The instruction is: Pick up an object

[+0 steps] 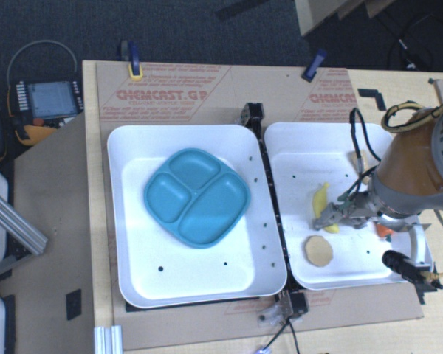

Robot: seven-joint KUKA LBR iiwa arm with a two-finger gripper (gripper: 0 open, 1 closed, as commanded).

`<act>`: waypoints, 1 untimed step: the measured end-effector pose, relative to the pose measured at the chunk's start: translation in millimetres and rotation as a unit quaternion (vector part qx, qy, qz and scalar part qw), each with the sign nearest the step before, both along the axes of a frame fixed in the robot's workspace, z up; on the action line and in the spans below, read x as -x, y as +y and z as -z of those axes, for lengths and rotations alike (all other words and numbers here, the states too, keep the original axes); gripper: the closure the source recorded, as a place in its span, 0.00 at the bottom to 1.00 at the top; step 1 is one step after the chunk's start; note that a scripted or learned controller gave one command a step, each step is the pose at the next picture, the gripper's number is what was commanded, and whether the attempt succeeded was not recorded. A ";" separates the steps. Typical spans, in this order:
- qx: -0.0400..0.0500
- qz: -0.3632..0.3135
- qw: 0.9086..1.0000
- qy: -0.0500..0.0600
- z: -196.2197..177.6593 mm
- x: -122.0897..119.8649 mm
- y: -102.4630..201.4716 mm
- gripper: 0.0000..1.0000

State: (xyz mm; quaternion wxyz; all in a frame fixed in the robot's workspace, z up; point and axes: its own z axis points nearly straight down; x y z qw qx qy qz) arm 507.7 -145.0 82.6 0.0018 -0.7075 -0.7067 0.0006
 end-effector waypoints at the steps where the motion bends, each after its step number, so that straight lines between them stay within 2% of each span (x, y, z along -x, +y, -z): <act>1: 0.001 0.000 1.000 -0.002 -12.4 -1.0 -0.3 1.00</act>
